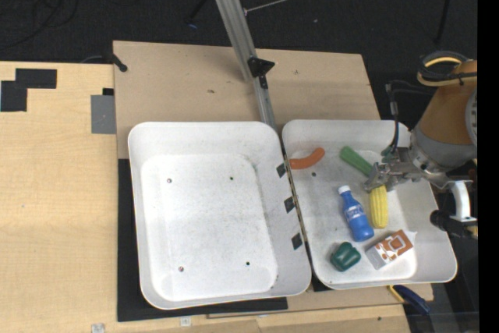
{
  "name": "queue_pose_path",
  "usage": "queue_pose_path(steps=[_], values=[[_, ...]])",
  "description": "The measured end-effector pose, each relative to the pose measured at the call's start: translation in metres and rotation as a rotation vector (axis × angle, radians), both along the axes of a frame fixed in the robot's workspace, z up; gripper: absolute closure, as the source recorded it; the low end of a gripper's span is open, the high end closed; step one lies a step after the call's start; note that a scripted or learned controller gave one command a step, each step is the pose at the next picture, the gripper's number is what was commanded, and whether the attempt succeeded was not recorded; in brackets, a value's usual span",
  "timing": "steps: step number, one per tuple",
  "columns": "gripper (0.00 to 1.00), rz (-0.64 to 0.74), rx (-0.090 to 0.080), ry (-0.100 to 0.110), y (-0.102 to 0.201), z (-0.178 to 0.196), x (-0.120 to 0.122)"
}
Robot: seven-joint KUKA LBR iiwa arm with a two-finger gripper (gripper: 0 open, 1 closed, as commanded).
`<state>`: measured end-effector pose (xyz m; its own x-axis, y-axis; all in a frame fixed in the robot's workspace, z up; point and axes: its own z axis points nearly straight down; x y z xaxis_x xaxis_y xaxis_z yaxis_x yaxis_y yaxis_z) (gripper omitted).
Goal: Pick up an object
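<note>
End effector (383,177) low in the right bin (327,138), right over the top end of the corn cob (379,206); can't tell its state from here.

Likely lining up a grasp on the corn, which lies between blue bottle (356,214) and bin's right side; green stick (356,161) just beside it, orange sausage (306,160) far-left, dark green lump (345,256) and small carton (390,249) near edge. Left bin (156,144) sits alongside. Pale wood tabletop (179,78), dark floor with cables beyond.

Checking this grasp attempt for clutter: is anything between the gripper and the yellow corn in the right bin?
Nothing visible. The gripper is right at the upper end of the yellow corn. The green stick lies just to its left and the blue bottle alongside the corn, both close but not between.
</note>
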<state>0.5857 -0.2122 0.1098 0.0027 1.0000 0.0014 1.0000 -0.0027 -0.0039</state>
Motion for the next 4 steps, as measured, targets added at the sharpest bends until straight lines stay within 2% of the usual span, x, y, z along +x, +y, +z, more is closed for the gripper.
queue_pose_path(steps=[1,3,4], values=[[1.0,-0.003,-0.003,-0.007,-0.002,0.061,-0.006],[1.0,0.003,-0.003,-0.007,-0.008,0.148,-0.008],[1.0,0.004,-0.002,-0.005,-0.009,0.166,-0.008]])
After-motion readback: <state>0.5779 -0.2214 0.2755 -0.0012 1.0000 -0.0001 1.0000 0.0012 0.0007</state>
